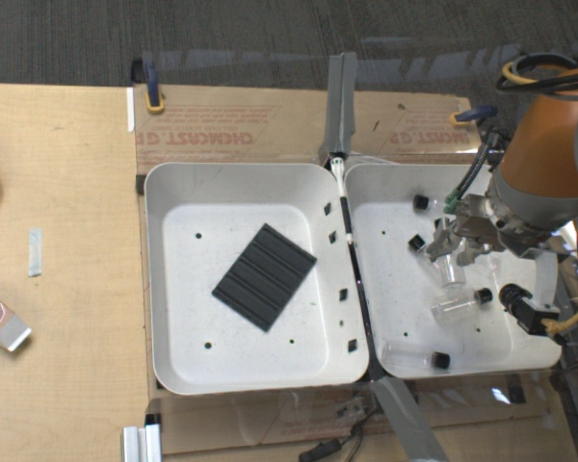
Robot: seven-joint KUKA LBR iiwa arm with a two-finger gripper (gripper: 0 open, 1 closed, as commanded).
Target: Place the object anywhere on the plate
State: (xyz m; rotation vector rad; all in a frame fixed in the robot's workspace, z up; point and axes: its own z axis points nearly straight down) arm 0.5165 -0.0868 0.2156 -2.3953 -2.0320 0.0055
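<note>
Behind both bins lies a sheet of brown cardboard (270, 128), with red print upside down from this angle; it looks like "CHEMCAST GP", though the smaller lines under it are too fine to read. Down in the left bin (159, 258) sits the plate (265, 277) — a dark, flat rectangle with ribs along its length, lying askew on the speckled white floor. Over to the right bin (395, 354), where the gripper (450, 258) hangs low over the floor, grey wrist and orange band above it. Whether the claw is open or closed, I cannot tell. Just below it lies a small clear object (455, 306) with a dark end — glassy, hard to make out, and well apart from the plate. Little black bits (440, 360) dot that bin's floor.
</note>
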